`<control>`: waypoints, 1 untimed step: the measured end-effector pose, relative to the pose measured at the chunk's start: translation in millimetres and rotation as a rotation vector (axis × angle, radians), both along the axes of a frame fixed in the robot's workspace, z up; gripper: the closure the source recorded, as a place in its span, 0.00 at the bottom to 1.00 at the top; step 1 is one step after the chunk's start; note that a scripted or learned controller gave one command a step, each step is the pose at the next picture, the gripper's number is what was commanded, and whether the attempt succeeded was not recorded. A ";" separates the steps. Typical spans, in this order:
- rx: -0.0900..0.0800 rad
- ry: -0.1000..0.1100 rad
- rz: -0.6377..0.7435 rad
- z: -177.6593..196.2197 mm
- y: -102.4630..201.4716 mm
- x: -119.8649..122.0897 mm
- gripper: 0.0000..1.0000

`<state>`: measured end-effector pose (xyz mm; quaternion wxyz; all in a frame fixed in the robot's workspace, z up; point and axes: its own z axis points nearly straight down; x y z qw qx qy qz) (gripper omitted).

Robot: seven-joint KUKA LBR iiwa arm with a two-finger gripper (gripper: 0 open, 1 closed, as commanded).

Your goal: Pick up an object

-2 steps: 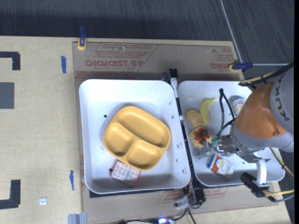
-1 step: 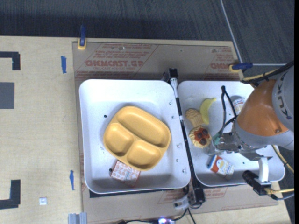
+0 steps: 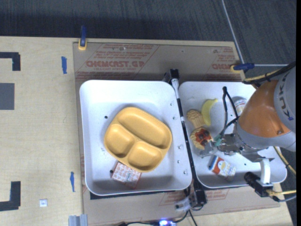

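Arm: grey, with an orange band [image 3: 263,112] above the wrist; it enters from the right and hangs over the right bin [image 3: 277,175].
Jaws: the gripper [image 3: 217,144] sits low over the middle of the right bin, pointing toward the bin's left side. The wrist hardware hides the fingertips, so whether the jaws are open, closed or gripping anything cannot be told.
Red-and-orange object [image 3: 202,136]: just left of the jaws, touching or nearly touching them; contact cannot be confirmed. It is a small lump with no clear long axis.
Tan ridged object [image 3: 195,117]: beyond the jaws toward the bin's far-left part, its long axis running roughly along the bin's left wall.
Yellow object [image 3: 209,108]: farther beyond the jaws, beside the tan one, its long axis roughly upright in the view.
Small carton [image 3: 222,166]: white with red and blue print, on the near side of the jaws, lying flat and tilted diagonally.
Left bin [image 3: 89,126]: well left of the jaws; holds a yellow three-compartment tray [image 3: 137,138] with a printed packet [image 3: 125,174] partly tucked under its near edge.
Bench [image 3: 37,140]: light wood, bearing both bins.
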<state>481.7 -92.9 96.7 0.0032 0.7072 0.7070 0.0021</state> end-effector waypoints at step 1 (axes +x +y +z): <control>-0.001 -0.004 0.000 10.1 0.1 1.4 1.00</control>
